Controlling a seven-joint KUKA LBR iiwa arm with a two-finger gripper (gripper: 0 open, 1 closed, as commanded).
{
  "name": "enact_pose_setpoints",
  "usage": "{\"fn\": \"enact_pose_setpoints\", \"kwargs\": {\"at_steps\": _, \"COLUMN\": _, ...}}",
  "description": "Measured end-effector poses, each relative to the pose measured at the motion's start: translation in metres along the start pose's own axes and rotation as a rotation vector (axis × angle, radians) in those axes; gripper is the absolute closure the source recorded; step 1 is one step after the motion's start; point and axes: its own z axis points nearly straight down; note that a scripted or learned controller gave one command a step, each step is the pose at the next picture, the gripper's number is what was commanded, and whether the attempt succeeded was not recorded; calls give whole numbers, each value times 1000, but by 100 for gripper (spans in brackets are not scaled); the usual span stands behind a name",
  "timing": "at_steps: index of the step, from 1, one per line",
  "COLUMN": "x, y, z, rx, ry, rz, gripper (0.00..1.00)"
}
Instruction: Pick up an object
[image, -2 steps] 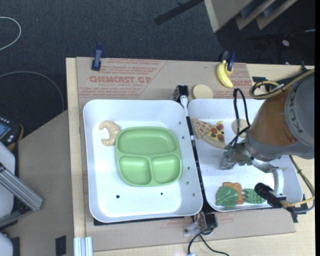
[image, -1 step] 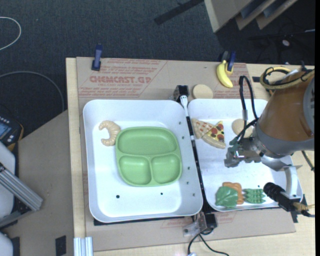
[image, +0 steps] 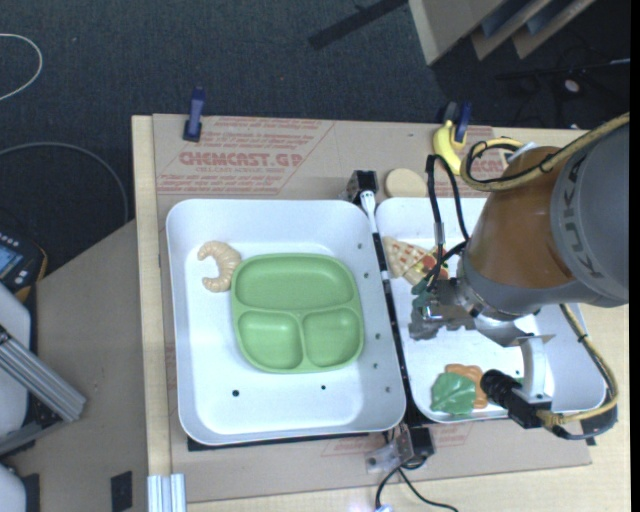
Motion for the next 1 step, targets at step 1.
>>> {"fn": "enact_pose_setpoints", "kwargs": {"at_steps": 1, "x": 55, "y": 5, "z": -181, "rx": -19, "ry": 2, "rz": -1, "gripper": 100}}
